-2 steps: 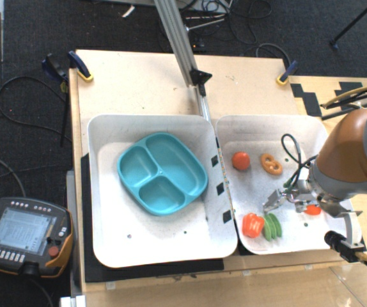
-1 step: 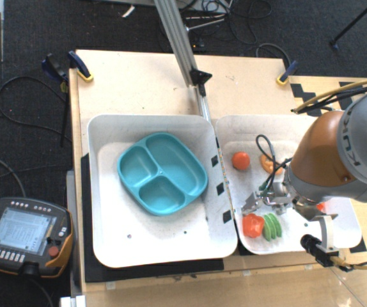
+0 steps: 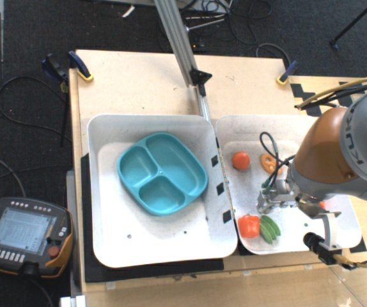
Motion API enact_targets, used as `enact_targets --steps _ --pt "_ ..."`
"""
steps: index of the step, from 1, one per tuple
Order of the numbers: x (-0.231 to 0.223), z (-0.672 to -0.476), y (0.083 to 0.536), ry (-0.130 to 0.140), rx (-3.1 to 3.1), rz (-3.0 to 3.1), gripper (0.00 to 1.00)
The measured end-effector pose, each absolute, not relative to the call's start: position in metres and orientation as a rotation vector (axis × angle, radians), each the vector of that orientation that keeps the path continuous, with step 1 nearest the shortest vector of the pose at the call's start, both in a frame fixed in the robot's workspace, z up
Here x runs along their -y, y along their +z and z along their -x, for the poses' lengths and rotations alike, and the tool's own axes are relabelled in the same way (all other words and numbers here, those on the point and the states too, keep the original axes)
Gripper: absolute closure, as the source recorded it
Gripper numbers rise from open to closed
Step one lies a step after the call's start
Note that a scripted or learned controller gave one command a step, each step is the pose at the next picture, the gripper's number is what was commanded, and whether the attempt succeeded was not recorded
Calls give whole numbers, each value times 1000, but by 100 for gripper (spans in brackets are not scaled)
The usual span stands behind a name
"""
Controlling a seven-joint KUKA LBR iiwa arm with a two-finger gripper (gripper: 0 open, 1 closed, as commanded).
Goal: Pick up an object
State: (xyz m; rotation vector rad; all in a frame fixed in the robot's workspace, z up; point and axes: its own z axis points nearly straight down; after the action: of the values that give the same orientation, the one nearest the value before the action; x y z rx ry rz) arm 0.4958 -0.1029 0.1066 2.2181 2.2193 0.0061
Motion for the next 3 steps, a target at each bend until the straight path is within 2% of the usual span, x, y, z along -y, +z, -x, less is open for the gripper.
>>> enact_targets --steps 1,2,3 --pt "175 -495 212 3 -2209 -2219 100" --pt "171 -494 208 0 -2220 -2220 0" --pt "135 -495 95 2 -2221 -2218 0"
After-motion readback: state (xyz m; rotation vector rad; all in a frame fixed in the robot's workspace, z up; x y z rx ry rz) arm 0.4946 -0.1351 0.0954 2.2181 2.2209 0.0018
